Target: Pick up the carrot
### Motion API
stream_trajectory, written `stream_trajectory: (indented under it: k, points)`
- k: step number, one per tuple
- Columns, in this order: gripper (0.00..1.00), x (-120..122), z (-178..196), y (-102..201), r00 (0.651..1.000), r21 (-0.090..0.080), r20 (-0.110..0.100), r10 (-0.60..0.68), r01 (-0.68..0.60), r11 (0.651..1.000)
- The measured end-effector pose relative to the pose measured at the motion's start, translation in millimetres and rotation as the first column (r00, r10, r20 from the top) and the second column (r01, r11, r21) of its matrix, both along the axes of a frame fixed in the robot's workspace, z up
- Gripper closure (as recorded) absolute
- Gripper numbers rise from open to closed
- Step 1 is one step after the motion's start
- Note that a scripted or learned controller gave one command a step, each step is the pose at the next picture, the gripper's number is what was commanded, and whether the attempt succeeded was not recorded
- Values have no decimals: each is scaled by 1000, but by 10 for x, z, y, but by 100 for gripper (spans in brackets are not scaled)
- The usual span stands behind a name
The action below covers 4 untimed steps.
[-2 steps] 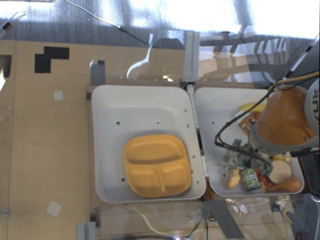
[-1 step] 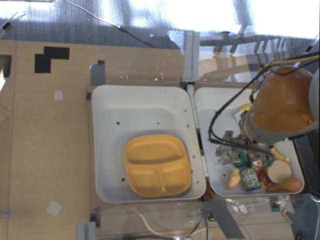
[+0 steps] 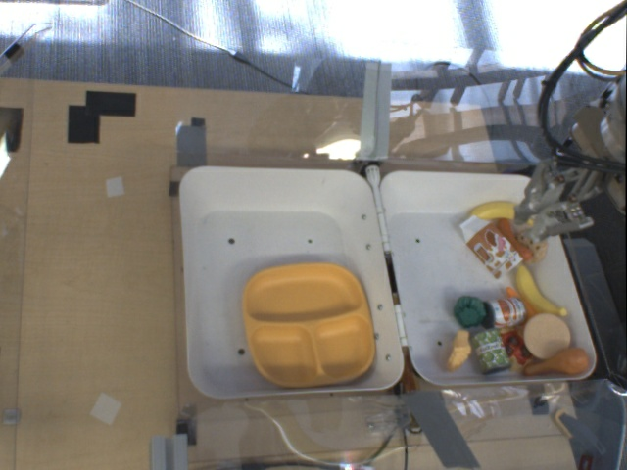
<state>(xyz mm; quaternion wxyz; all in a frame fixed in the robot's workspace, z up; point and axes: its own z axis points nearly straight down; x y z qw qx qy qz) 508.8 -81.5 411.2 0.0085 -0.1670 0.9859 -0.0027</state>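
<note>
**One carrot, well apart from the claw**

The gripper (image 3: pixel 541 225) hangs over the right bin's (image 3: pixel 431 262) back edge, beside an orange packet (image 3: pixel 496 247). How wide it stands I cannot tell, and nothing shows in its hold. The likeliest carrot (image 3: pixel 560 363), a tapered orange-brown piece, lies in the front right corner. It is crowded there, so descend across its thick end.

Tray (image 3: pixel 309 323) in left bin (image 3: pixel 211 213)

Bright backlight from above, glare on the bench (image 3: pixel 338 149), slightly soft focus.
</note>
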Motion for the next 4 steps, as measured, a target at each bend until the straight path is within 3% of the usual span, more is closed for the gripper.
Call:
stream_trajectory:
  k: [1,2,3,4]
  points:
    - [100,1059,-303,-375,939,0,-8,344,-344,939]
    - [100,1226,-796,-1259,853,-2,-12,523,-523,853]
    - [100,1619,-870,-1223,612,-6,-9,791,-791,612]
    - [100,1615,-718,-1225,440,-7,-11,898,-898,440]
